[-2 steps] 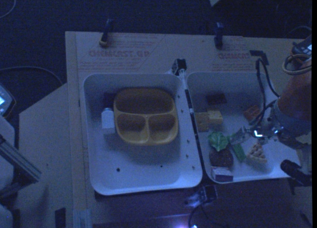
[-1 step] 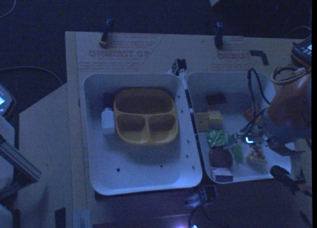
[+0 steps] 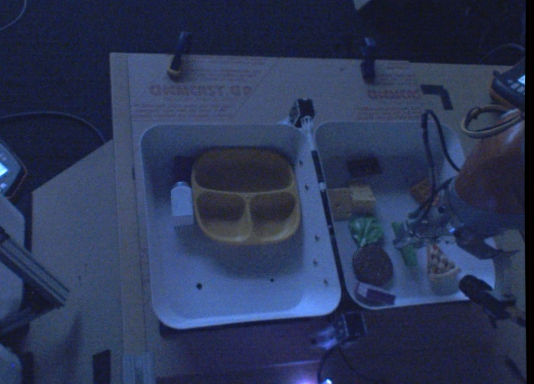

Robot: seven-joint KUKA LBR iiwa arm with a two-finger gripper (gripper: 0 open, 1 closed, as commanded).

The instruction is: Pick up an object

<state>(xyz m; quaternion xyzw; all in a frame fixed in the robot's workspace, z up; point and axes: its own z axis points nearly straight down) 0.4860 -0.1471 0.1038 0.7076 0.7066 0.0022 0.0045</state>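
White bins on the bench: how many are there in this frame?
2. The left bin holds a yellow divided plate and a small white bottle; the right bin holds the small items, with the gripper over it.

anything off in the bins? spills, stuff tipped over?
Nothing stands out. The yellow divided plate lies flat in the left bin with a small white bottle beside it. The right bin's small items are scattered but contained.

A pale wooden worktop [image 3: 250, 90] carries two black clamps, at eleven o'clock [image 3: 178, 54] and one o'clock [image 3: 368, 58].
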